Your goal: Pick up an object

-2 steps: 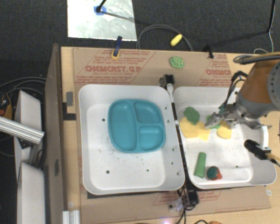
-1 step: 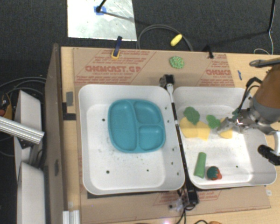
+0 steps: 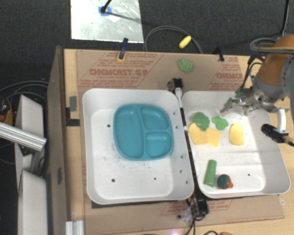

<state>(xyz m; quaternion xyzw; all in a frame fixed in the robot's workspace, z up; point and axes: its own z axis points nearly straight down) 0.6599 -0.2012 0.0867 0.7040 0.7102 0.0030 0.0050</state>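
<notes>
The arm [image 3: 279,67] reaches in over the bench's [image 3: 137,67] right edge, and its pincer [image 3: 240,104] hangs above the far right corner of the right bin [image 3: 277,180]. Its metal fingers [image 3: 229,105] look spread apart with nothing between them (released, as far as this slanted view lets one judge).

The things to pick lie in the right bin, nearer its left wall. Two green leafy pieces [image 3: 202,120] sit just beside each other toward the far edge, a flat yellow piece [image 3: 204,135] touches them on the near side, and a rounded yellow lump [image 3: 236,134] lies just to the right. Toward the near edge a green cylinder [image 3: 210,173] lies next to a small red and green ball [image 3: 225,181].

The left bin [image 3: 100,180] carries a blue divided plate [image 3: 143,131] about its middle. A green knobbly ball [image 3: 186,65] rests on the bench beyond the bins, near the far edge.
</notes>
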